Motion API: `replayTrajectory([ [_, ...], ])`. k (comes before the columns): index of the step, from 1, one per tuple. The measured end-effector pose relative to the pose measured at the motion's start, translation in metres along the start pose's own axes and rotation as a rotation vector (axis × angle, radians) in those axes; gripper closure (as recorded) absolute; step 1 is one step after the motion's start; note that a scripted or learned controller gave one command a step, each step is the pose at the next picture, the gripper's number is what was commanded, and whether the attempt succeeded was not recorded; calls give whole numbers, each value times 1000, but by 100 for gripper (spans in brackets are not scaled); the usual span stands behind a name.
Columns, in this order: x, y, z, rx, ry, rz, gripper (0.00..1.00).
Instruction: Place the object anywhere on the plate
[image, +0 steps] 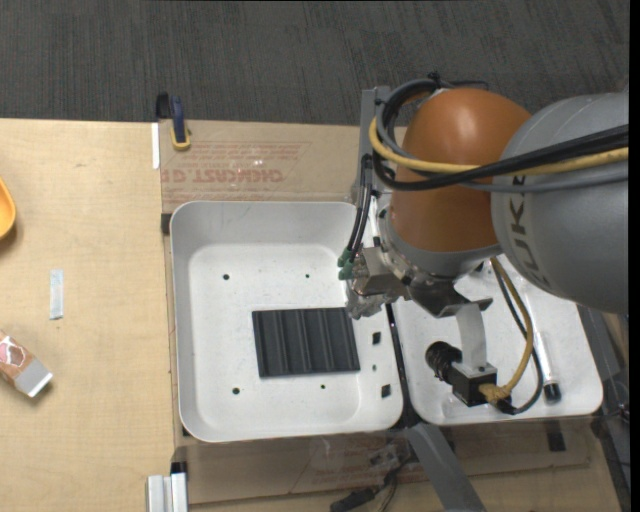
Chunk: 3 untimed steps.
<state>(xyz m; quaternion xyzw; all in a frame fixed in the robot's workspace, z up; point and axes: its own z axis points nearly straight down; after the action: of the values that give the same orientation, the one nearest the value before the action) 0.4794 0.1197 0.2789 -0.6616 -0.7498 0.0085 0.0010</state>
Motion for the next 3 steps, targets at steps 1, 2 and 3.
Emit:
replayTrajectory([
  [1, -5, -2, 14, -12, 7, -163, 100],
  [2, 57, 6, 15, -12, 6, -297, 100],
  [3, 35, 14, 11, -13, 5, -359, 100],
])
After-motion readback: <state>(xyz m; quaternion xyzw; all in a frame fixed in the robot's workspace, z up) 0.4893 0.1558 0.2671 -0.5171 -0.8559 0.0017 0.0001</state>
